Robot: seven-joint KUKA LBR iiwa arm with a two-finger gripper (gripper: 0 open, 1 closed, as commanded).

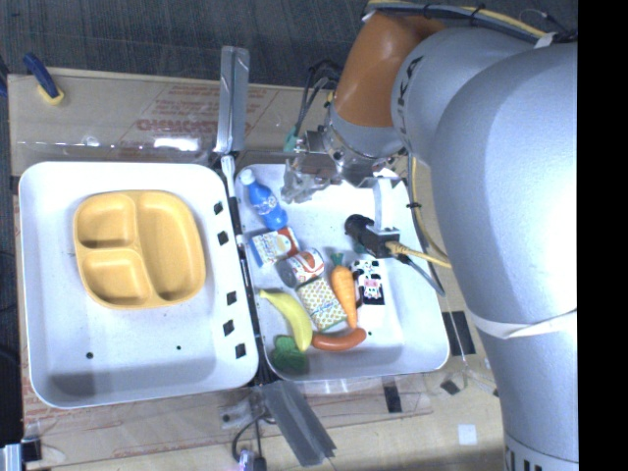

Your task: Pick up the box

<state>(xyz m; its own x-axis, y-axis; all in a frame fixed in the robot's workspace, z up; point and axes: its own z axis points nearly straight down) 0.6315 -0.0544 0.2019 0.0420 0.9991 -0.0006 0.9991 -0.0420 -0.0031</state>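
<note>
Gripper (312,177) hovers at upper centre, above right bin (424,346); finger state unclear, can't tell. Patterned box (322,303) lies lower centre beside carrot (342,288).

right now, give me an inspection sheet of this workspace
surface: bench bearing left bin and right bin
job's things: patterned box lying in the right bin's pile
clutter: banana, carrot, sausage, blue bottle, yellow divided tray in the left bin
grippers: gripper over the right bin's far end, holding nothing visible
cables: cables run along the wrist
surroundings: dark floor beyond the bench
</note>
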